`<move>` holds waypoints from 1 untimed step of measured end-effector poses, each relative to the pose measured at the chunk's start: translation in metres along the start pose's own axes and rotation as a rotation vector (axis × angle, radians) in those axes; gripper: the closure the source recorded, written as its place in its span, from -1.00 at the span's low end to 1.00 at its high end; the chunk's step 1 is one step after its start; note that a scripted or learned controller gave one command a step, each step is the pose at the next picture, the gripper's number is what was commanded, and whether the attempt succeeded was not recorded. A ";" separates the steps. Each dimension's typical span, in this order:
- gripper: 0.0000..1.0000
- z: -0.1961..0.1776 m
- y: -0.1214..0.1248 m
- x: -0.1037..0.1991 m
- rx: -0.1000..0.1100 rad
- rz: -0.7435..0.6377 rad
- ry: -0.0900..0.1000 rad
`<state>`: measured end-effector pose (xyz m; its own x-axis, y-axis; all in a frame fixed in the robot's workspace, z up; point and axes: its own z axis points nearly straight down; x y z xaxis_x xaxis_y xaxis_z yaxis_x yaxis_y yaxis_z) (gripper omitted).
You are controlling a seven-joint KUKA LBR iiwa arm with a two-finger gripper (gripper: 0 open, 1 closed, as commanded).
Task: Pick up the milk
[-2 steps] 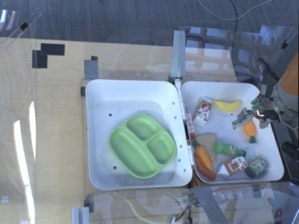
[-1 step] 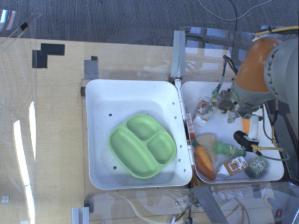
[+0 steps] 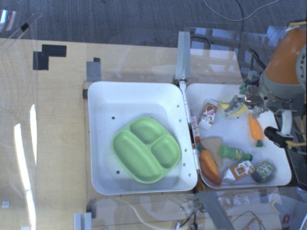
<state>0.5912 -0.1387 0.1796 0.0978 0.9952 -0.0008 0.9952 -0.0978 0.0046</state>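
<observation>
Carefully now — gripper (image 3: 243, 102) hovers with jaws open and empty over the banana (image 3: 233, 110); shift left, centring on the milk carton (image 3: 208, 114).

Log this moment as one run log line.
task: pick up milk | milk carton: lying in right bin, ungrasped | pincer: above bin's far side, near banana | green plate: left bin
</observation>
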 end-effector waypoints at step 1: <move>-1.00 0.074 0.050 0.023 0.001 0.238 0.000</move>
<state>0.6431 -0.1204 0.1061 0.3296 0.9441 0.0001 0.9441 -0.3296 0.0035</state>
